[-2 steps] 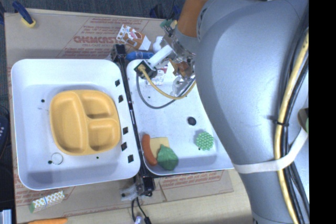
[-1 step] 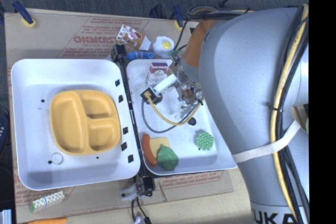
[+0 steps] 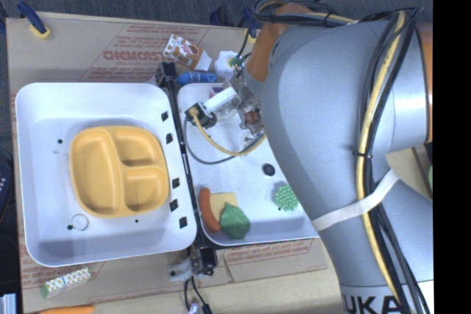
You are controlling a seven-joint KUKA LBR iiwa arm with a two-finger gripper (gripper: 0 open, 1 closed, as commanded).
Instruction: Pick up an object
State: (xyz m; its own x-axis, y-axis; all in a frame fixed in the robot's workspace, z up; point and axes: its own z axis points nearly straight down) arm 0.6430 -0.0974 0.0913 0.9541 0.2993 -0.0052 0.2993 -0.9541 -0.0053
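While over right bin (image 3: 239, 180), claw (image 3: 249, 118) apart from green ball (image 3: 285, 196)

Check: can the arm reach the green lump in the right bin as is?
Probably yes. The green lump lies uncovered in the right bin, with the gripper over that bin's other end. The yellow slice and orange sausage crowd it.

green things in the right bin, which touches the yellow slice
The solid green lump, overlapping the yellow slice; the dotted green ball lies apart.
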